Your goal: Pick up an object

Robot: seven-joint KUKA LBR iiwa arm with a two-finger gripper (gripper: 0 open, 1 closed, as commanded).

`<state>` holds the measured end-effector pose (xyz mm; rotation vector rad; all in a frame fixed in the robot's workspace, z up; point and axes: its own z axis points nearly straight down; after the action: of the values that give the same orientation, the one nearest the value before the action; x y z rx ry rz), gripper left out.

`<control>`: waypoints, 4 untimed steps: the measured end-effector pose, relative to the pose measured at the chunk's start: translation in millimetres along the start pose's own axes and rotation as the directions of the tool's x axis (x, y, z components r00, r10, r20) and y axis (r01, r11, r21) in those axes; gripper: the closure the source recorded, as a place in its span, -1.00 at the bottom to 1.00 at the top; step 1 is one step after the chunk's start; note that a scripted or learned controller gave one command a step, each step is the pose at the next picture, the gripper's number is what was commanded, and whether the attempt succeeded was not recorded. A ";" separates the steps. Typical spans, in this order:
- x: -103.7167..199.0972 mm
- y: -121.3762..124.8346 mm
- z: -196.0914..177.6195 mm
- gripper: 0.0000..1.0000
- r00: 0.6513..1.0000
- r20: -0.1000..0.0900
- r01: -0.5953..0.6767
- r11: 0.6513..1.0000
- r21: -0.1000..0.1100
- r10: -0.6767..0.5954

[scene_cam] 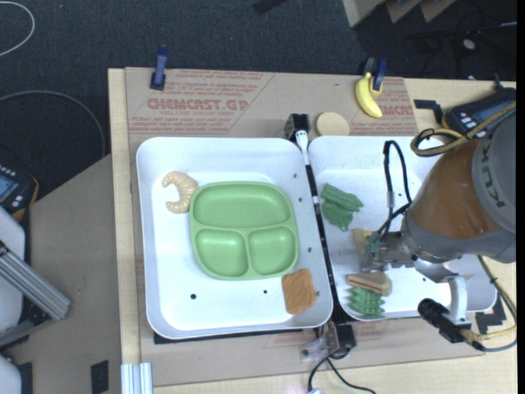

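The grey robot arm with the orange band (459,208) reaches into the right white bin (402,158) from the right side of the frame.

Its gripper (379,253) is low in the bin, just above a tan and red toy sandwich (369,282) and a small green bumpy toy (367,302); I cannot tell if it is grasping anything. A green leafy toy (339,203) lies up and left of it. In the left white bin (156,245) sits a green plastic tray with three parts (244,228), a tan curved croissant toy (179,190) at its upper left, and a brown toast toy (299,290) at its lower right. A yellow banana toy (368,98) lies on the bench at the top.
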<state>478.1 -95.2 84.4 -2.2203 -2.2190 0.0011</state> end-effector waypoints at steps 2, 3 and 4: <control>41.5 26.2 -273.2 1.00 1.000 0.002 0.006 1.000 -0.023 -0.005; 113.5 -2.1 -152.3 1.00 1.000 -0.002 0.007 1.000 0.011 -0.007; 160.0 15.2 -349.0 1.00 1.000 -0.003 0.007 1.000 -0.022 -0.007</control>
<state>494.2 64.3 433.6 -2.2221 -2.2358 -0.0275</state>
